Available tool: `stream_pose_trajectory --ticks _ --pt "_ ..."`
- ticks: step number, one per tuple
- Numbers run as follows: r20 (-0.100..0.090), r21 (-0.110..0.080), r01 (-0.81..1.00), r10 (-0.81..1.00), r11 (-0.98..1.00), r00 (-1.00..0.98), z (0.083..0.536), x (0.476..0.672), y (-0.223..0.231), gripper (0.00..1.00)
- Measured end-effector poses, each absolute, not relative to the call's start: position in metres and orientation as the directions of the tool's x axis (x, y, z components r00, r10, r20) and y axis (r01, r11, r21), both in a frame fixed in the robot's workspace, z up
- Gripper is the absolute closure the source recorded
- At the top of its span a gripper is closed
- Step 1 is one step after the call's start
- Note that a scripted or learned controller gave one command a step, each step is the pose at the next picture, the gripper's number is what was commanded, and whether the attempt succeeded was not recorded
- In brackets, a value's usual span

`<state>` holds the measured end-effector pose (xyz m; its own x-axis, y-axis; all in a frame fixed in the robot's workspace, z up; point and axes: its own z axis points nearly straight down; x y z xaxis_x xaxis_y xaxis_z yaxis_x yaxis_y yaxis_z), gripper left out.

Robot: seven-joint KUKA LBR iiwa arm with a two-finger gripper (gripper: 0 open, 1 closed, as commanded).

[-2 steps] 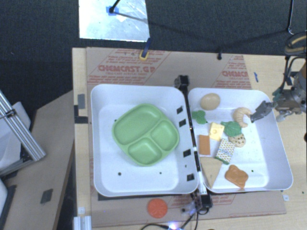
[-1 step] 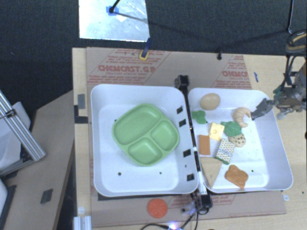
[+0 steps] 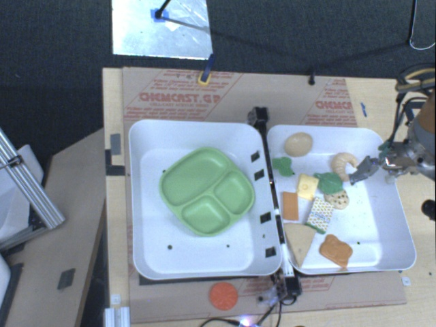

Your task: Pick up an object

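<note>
The right bin (image 3: 390, 218) holds several toy foods. A beige bun (image 3: 298, 144) lies at the back, with a curved croissant (image 3: 344, 161) to its right. In the middle are a yellow cheese block (image 3: 307, 186), a green leafy piece (image 3: 330, 181), a cookie (image 3: 336, 198), an orange cracker (image 3: 290, 206) and a patterned packet (image 3: 320, 214). A tan wedge (image 3: 298, 242) and an orange toast piece (image 3: 335, 251) lie at the front. My gripper (image 3: 361, 172) reaches in from the right, just right of the croissant and the green leafy piece, with nothing seen in it.
The left bin (image 3: 146, 203) holds a green divided plate (image 3: 206, 191). A small green piece (image 3: 283, 165) sits by the divider between the bins (image 3: 270, 189). A red disc (image 3: 223, 295) lies on the bench in front. A foil sheet (image 3: 161, 18) lies behind the bench.
</note>
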<state>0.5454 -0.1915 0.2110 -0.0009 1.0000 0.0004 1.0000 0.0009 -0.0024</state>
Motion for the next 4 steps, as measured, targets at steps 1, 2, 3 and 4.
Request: stream_pose_trajectory --ticks 1,2,3,4 --pt "0.0 -0.001 1.0 1.0 0.001 -0.001 0.166 0.551 -0.196 0.0" --pt "0.0 -0.001 1.0 1.0 0.001 -0.001 0.116 0.555 -0.206 0.0" --pt "0.0 0.002 1.0 1.0 0.0 0.0 0.085 0.556 -0.206 0.0" --pt "0.0 0.01 1.0 1.0 0.002 -0.002 0.099 0.559 -0.206 1.0"
